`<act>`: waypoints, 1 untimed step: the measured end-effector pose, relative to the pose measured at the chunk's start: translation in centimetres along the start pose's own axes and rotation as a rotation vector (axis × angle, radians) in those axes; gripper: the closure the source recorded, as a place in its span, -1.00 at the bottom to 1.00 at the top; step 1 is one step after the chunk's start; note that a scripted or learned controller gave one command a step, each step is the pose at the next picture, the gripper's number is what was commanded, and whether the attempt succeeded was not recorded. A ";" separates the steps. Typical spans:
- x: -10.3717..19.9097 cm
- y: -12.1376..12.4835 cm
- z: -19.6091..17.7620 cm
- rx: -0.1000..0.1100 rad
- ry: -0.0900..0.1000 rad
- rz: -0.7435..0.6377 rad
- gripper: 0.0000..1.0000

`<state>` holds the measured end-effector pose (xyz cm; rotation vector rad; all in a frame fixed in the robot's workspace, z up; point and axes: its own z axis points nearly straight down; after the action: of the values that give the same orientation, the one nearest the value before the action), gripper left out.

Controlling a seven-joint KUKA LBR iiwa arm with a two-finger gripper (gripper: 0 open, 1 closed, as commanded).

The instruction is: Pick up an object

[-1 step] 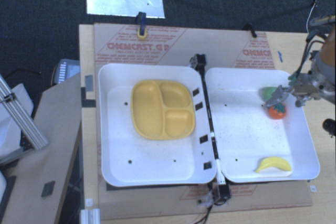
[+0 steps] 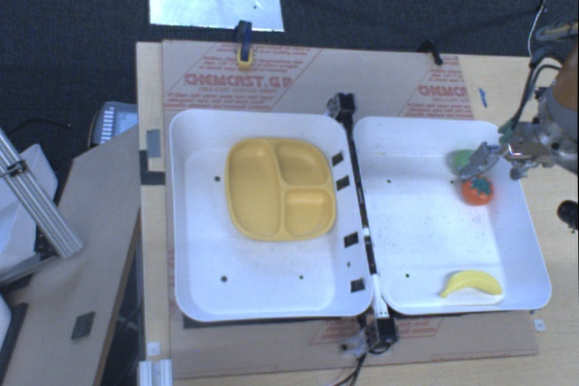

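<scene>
Nearest to us in the right bin [image 2: 425, 285], a yellow banana [image 2: 470, 284] lies on its side by the near right corner: smooth, curved and plastic-looking, so we would close across its narrow middle rather than along the curve, where it could slip out. Farther back, a small orange-red fruit [image 2: 478, 191], rounded with a green top, sits near the right wall, just beside a pale green object [image 2: 468, 160] too blurred for us to name. The gripper [image 2: 489, 156] hangs over these two at the bin's far right, and we cannot tell its state. We judge the round fruit the likely target; we would centre over it before descending, since it may roll. In the left bin [image 2: 199, 285] rests a matte yellow divided plate [image 2: 279, 189] with three compartments.
</scene>
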<state>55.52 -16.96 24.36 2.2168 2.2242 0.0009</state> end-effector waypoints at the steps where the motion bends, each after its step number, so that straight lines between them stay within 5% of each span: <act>1: 0.4 -0.5 6.1 0.005 0.002 0.002 -1.00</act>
<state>55.03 -16.54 18.25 2.2227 2.2250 -0.0029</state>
